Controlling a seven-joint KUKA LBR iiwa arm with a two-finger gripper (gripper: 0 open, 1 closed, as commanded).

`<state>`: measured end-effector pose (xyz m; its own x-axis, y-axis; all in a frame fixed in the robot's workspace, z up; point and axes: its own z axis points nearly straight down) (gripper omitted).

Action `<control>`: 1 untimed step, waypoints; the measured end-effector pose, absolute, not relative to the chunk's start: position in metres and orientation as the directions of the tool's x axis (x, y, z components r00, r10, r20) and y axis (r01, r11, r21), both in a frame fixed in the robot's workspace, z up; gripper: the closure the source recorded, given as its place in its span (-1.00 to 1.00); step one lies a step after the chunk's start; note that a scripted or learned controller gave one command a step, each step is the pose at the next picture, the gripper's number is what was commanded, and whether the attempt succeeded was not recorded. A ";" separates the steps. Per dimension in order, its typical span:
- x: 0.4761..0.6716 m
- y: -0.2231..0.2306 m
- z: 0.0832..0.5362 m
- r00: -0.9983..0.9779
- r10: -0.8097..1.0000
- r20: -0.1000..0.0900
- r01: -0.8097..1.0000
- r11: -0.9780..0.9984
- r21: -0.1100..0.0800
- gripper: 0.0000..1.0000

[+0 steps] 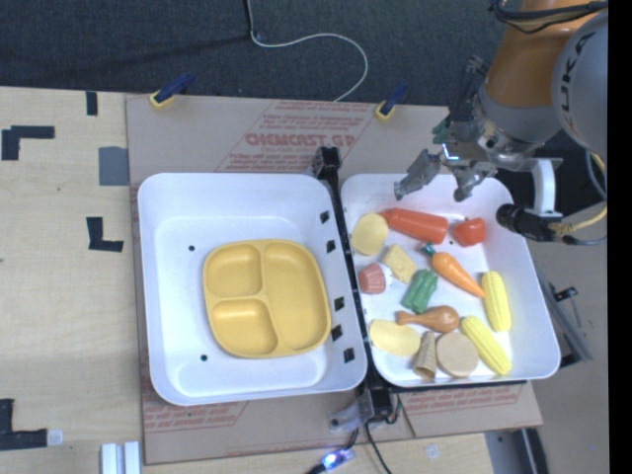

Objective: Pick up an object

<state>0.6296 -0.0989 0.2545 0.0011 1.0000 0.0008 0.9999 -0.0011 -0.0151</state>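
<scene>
Camera view shows the pincer (439,180) spread open, holding nothing, above a long red-orange pepper (417,224).

Two white bins (158,294) are counted; one yellow divided plate (266,297) in the left, twelve toy foods right of it, including two corn cobs (496,300).

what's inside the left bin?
Left bin holds one yellow divided plate, its three compartments bare. The bin floor under the plate is covered, so unseen.
</scene>
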 end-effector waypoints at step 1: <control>0.632 -0.099 0.263 -0.002 1.000 -0.001 1.000 0.002 -0.001 -1.00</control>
